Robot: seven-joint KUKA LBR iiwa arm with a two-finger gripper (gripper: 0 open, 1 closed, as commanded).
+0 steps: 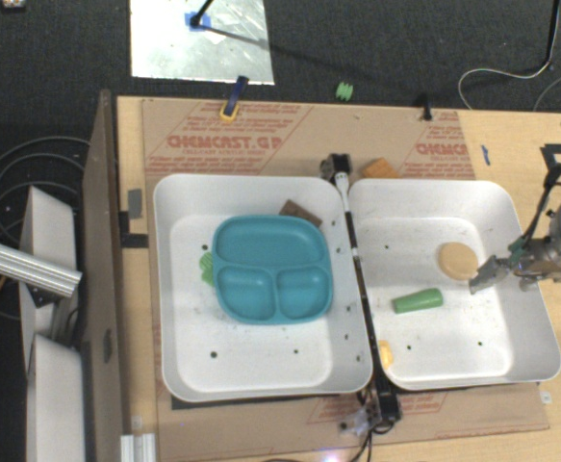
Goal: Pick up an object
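My gripper (482,275) sits low at the right side of the right bin (525,354), just beside the tan disc (458,259); can't tell how it's set, too small and blurred from here. Nothing seen held, so I judge the pick not yet made. Disc lies flat on the bin floor, nearest target. Green cylinder (418,301) lies on its side a bit toward the bin's middle, apart from the disc, so neither crowds the other. Small yellow bit (385,355) tucked at the divider, awkward against the wall. Left bin (179,354) carries a blue divided tray (270,268), w/ a brown piece (301,212) poking out behind it and a green scrap (206,265) at its left edge; both half hidden, poor picks. Bin wall on my side is close, prob. limits approach angle.
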